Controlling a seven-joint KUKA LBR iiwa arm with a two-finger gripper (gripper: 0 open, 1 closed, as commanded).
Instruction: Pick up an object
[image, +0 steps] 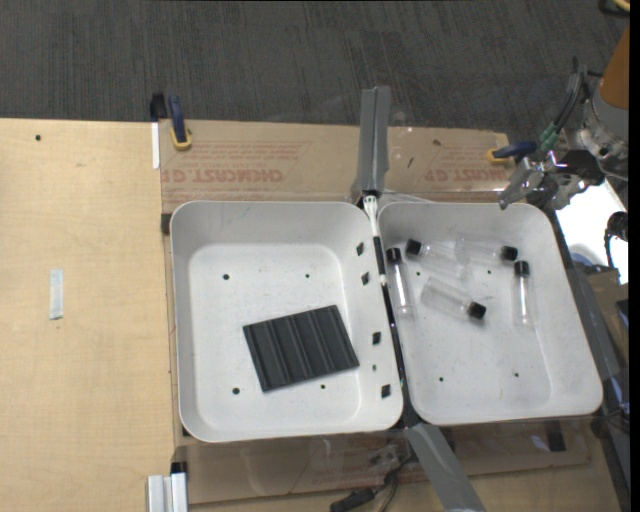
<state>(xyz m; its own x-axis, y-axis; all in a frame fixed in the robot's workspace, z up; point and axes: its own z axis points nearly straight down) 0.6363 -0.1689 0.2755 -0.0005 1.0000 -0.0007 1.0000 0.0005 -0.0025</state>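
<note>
The gripper (528, 185) sits at the upper right, above the far right corner of the right shallow white plastic bin (575, 345), hanging from the grey arm with its orange band (612, 85). It is small and cluttered with cables here, so how far it stands open cannot be told, and nothing can be seen caught in it. It hovers over the bin's rim rather than over the contents.

Inside the right bin lie several clear plastic tubes with black caps. One tube (396, 282) lies along the left wall, its cap toward the far end. A second tube (520, 290) lies lengthwise near the right wall. A short capped tube (413, 247) sits near the far left corner, and another clear tube with a black cap (455, 301) lies tilted near the middle. A further black cap (508, 254) shows toward the far right, its clear body hard to make out against the white.

The left shallow white plastic bin (190, 330) touches the right one along the centre seam and holds a dark grey ribbed rectangular slab (300, 347), lying flat and slightly turned. Both bins rest on the brown cardboard-covered counter (240, 168), where a blue-and-yellow clamp (176, 122) grips the far edge.
</note>
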